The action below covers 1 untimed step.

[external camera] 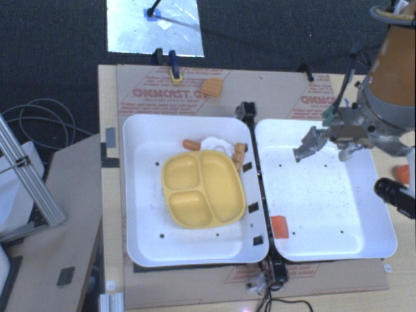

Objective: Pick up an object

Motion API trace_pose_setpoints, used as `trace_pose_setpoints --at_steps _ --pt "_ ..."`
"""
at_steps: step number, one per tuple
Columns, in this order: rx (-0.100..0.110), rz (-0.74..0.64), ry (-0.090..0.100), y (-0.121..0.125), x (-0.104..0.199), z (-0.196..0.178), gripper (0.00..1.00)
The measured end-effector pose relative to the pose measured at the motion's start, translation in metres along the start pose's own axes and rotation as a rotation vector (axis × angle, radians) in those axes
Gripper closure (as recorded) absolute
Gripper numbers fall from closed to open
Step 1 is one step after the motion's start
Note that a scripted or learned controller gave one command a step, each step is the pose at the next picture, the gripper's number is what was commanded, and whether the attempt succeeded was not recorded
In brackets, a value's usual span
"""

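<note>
Nearest, a small orange block (279, 226) sits in the smooth right white bin (364, 242). Left bin (140, 174) holds a glossy yellow three-compartment plastic tray (202, 188). Metal gripper (325, 149) hovers over the right bin, fingers apart, empty. Cardboard bench (273, 93), dark carpet (52, 38).

Red print on the board (195, 93) under the bins reads roughly "GHICMCAST"; the right-hand copy is illegible

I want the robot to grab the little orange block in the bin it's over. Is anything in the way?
Nothing visible blocks it. The gripper hangs over the upper part of the right bin, and the orange block sits alone at that bin's lower left corner, with bare white floor between them.
</note>
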State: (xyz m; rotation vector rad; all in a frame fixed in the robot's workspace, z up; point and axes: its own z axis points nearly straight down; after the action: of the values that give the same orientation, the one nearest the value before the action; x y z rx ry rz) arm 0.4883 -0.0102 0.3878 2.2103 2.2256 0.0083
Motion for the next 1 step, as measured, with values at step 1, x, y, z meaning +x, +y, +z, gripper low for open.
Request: trace_pose_setpoints --at_steps 1 --pt "0.0 0.0 0.0 0.0 0.0 0.0 0.0"
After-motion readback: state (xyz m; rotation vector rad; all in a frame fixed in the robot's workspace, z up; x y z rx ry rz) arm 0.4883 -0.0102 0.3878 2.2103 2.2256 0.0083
